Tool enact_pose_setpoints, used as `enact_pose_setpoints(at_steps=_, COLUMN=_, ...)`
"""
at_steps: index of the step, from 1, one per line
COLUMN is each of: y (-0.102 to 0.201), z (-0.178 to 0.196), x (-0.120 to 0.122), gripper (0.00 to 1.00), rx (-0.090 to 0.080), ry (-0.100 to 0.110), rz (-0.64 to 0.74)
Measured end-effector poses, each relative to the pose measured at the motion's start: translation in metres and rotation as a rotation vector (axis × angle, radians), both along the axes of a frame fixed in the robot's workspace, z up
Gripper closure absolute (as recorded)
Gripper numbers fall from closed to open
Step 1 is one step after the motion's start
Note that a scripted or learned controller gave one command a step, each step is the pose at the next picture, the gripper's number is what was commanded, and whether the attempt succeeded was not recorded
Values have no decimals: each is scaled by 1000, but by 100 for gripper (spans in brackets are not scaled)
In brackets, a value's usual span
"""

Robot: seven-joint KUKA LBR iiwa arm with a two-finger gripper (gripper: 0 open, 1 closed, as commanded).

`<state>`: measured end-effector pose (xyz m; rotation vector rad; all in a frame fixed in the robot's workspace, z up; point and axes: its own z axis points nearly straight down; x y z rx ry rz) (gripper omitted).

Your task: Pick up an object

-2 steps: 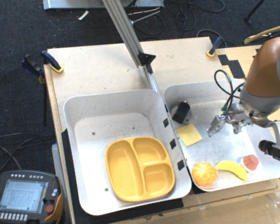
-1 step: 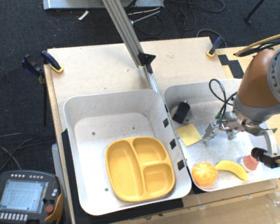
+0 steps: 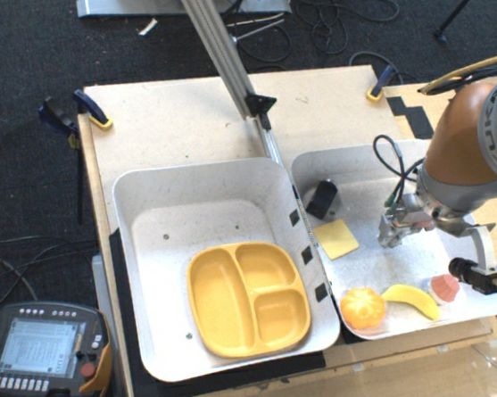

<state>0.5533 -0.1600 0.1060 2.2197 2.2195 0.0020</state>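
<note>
While the arm reaches in from the right, this is how things sit:

Bench: a pale bench (image 3: 185,124) holds two white bins side by side.

Left bin: the left bin (image 3: 143,215) has a yellow plate (image 3: 247,298) in it. The plate has three parts and lies flat near the front.

Right bin: the right bin (image 3: 352,167) holds the small things.

Black block: a black block (image 3: 321,198) lies near the back of the right bin, close to the wall between the bins.

Yellow square: a flat yellow square (image 3: 337,239) lies just in front of the black block.

Orange: an orange (image 3: 363,307) sits at the front of the right bin.

Banana: a banana (image 3: 411,300) lies just beside the orange, on its right.

Pink thing: a small pink thing (image 3: 445,287) sits right of the banana, close to its end.

Arm: the arm (image 3: 476,152) is grey and orange and hangs over the right side of the right bin.

Tool: the tool (image 3: 394,227) points down over the bare white floor of the right bin. It is right of the yellow square and behind the banana. I cannot tell if it is wide or narrow. I see nothing between its tips.

Floor: a grey screen box (image 3: 38,354) lies on the dark floor to the left of the bench.
</note>
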Motion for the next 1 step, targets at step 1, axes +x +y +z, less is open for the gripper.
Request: enact_pose_setpoints(at_steps=1, y=4, z=49, x=-7, gripper=100, rx=0, ry=-2, rz=2)
